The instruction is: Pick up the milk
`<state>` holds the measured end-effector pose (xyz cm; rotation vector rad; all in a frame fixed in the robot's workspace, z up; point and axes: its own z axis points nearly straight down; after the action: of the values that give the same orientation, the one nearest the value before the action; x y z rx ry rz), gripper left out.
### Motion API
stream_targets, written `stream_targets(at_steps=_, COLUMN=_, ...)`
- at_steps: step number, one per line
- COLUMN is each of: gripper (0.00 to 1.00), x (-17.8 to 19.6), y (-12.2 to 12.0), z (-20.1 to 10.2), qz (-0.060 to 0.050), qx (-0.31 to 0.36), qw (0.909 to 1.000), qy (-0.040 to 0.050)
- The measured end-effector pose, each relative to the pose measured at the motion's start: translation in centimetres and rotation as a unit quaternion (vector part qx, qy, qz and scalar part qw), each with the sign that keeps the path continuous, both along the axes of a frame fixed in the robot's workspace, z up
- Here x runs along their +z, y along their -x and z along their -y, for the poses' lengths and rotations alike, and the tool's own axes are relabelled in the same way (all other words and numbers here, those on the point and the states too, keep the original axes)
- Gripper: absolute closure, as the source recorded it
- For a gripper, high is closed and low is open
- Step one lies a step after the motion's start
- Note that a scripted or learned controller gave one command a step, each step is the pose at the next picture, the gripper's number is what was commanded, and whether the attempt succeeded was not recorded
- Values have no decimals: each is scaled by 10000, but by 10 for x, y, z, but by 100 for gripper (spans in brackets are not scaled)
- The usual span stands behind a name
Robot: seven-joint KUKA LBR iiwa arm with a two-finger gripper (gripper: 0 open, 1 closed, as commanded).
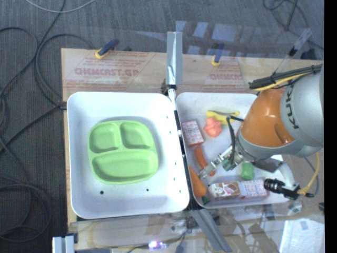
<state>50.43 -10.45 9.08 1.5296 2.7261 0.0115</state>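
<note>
While the left bin (79, 141) carries nothing but a green divided plate (124, 152) lying flat near its middle, all the business is over in the right bin (184, 101), where the clutter sits. Along that bin's left wall I can see a small pinkish packet (192, 132), and below it a carrot (197, 181) running down toward the near corner. Further in lie a pink rounded item (212, 127) and a yellow strip (222, 113) near the far wall. The milk (238, 189), a long carton lying on its side, rests along the near wall of the right bin, untouched. Just above it hangs the hand (213, 167), reaching down from the grey and orange arm (274, 123); whether it is released or clenched I cannot tell from here, and nothing is visibly held. A small green block (247, 170) sits just beside the wrist. I judge this to be the approach step: the hand needs to shift toward the carton, line up across its narrow width, and descend around it before closing.
</note>
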Motion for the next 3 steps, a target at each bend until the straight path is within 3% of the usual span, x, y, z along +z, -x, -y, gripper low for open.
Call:
stream_targets(at_steps=1, gripper=0, x=24, y=-23, z=12, qz=-91, qx=773, qw=9970, qy=-3)
stream_targets(at_steps=2, gripper=0, x=145, y=20, z=62, qz=-79, qx=1182, qw=9930, qy=18)
stream_targets(at_steps=3, gripper=0, x=15, y=19, z=25, qz=-76, qx=1594, qw=9872, qy=5)
